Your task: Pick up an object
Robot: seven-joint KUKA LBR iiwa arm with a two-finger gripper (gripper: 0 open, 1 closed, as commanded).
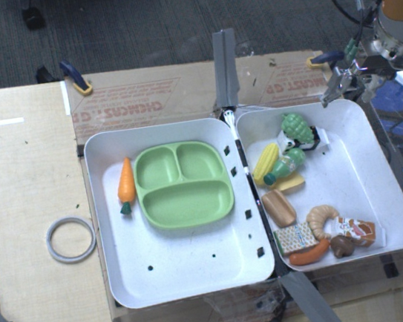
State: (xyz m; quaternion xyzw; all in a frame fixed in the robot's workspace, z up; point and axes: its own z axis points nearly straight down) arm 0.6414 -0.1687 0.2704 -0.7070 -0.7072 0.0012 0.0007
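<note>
The gripper hangs over the far right corner of the right bin, and its two thin fingers look parted with nothing between them, so it is holding nothing. Every toy food in that bin lies down-view and to the left of the gripper. Nearest is the green bunch of grapes, which lies just inside the bin's far wall, with its long axis running roughly from the far wall toward the bin's middle, the stem end toward the far wall as far as I can tell.

Just beyond the grapes from the gripper lies the yellow corn cob, close to the bin's left wall. It lies aslant, its upper end pointing toward the grapes and its lower end toward that wall. The hot dog bun sits nearer the bin's front, its long axis roughly along the left wall.

My judgement is that the grapes are the natural target: the move would be a short reach down and leftward into the bin, with the fingers set across the bunch's narrow width

The green divided plate and toy carrot in the left bin lie well apart from the gripper
</note>
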